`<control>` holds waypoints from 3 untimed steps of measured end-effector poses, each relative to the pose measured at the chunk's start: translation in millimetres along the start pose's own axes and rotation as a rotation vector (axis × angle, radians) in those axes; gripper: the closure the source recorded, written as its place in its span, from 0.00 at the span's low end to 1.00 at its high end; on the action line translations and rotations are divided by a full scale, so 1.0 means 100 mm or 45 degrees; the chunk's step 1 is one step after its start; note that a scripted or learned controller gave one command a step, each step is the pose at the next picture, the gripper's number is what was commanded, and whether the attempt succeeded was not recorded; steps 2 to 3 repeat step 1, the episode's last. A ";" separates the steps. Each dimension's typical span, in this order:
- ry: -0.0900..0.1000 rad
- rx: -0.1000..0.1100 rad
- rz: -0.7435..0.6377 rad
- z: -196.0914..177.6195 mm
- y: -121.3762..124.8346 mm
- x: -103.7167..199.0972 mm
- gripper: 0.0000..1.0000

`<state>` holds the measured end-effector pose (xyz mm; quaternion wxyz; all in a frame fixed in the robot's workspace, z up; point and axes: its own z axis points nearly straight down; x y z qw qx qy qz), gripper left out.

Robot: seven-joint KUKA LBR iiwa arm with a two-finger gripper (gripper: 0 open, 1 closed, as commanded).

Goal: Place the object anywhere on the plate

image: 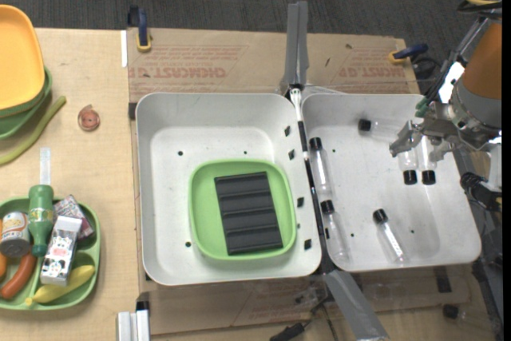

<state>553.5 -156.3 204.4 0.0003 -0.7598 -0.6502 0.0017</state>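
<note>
A green square plate (204,204) lies in the left bin (160,172). On it rests a black ridged block (247,212), flat and near the plate's middle. My gripper (419,176) hangs over the right side of the right bin (351,172), well away from the plate. Its two dark fingertips (409,176) stand apart, with white bin floor showing between them and nothing held. Several clear tubes with black caps lie in the right bin: one (389,234) near the front, one (317,160) along the left wall, and one (367,124) at the back.
A metal divider (297,52) runs between the bins at the back. On the bench at left are stacked yellow and green dishes (16,68) and a green tray of toy food (48,259). Clamps (142,32) hold the cardboard at the back.
</note>
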 end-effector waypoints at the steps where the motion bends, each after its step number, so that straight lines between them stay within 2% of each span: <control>1: 0.000 -0.001 0.000 0.00 0.00 0.00 0.00; 3: 0.000 -0.001 0.000 0.00 0.00 0.00 0.00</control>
